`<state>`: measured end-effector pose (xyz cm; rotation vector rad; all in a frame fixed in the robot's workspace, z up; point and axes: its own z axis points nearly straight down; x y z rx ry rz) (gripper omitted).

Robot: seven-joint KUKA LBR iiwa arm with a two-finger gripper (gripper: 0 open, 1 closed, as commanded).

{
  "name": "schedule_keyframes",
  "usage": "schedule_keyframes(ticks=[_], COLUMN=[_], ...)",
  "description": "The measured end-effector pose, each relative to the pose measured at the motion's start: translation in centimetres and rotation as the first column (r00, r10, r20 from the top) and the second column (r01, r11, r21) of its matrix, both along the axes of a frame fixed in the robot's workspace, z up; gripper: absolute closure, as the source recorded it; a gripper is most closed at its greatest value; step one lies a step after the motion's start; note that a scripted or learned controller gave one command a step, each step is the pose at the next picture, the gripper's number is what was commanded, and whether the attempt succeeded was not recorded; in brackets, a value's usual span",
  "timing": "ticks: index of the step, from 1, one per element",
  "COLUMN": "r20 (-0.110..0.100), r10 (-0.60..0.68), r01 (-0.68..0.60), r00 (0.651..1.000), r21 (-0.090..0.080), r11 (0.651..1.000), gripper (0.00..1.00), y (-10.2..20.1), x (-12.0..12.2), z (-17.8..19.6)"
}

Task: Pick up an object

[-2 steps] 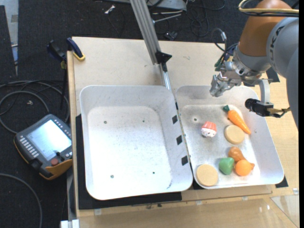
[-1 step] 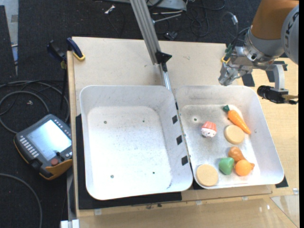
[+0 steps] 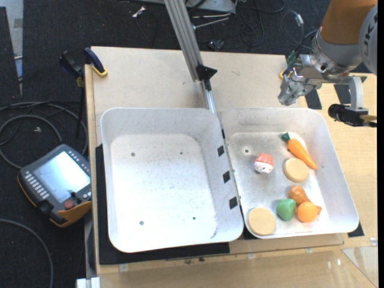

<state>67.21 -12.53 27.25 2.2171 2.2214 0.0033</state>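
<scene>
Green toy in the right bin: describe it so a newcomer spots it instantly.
Start at the right bin and go to its near edge. The green toy sits there between a tan disc and an orange fruit. It is the sole green piece.

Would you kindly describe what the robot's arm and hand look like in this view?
The arm is a thick rounded cylinder with a broad orange band above a pale grey wrist section. Below it sits a compact metallic grey hand with dull silver parts. Thin cables run near the wrist, and a small green fitting shows beside it. No readable markings are visible.
</scene>
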Motion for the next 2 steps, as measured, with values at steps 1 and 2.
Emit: schedule_keyframes(ticks=[1,2], r20=[-0.004,-0.006], r10=[0.005,0.006], r01=[-0.005,-0.006], r00=[1.000,1.000], r21=[0.002,0.003], r11=[1.000,1.000], gripper=[1.00,1.00], y=[4.6,10.7], x=[-1.0,-2.4], z=[0.2,-1.1])
